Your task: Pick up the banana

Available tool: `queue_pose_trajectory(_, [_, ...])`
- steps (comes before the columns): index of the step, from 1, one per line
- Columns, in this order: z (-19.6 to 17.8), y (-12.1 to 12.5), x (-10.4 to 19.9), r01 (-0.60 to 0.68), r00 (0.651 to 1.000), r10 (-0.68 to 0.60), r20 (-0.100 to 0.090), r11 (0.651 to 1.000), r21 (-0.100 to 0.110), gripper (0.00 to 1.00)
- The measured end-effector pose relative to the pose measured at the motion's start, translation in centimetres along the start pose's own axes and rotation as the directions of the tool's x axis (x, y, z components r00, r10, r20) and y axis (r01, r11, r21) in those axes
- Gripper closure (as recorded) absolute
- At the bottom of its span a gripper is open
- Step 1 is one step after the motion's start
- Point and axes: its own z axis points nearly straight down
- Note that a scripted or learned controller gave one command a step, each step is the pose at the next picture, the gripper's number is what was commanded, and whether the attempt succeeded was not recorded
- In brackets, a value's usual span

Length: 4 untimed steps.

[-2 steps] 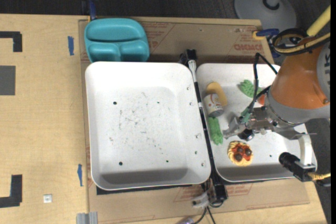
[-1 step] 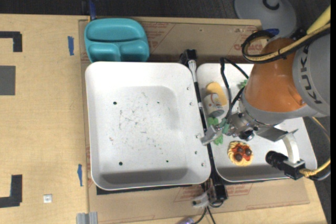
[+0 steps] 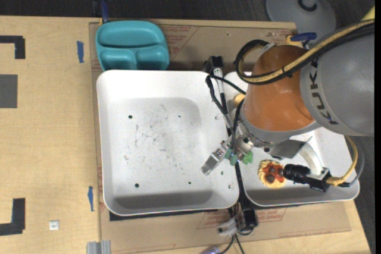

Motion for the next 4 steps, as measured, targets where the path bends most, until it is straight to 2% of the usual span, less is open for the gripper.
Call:
queue_pose_trajectory(1, [9.9, 3.3, 4.0, 0.186, 0.983, -0.186, 0.001, 0.983, -0.002, 0.00])
queue_pose_trajectory(2, [9.8, 10.6, 5.3, 0.257, 0.967, -0.257, 0.004, 0.967, -0.007, 0.00])
queue_pose_trajectory(3, [9.2, 17.5, 6.2, 0.063, 0.998, -0.063, 0.001, 0.998, -0.002, 0.00])
queue_pose_trajectory(4, [-4.1, 9.3, 4.6, 0.146, 0.989, -0.146, 0.002, 0.989, -0.002, 0.00])
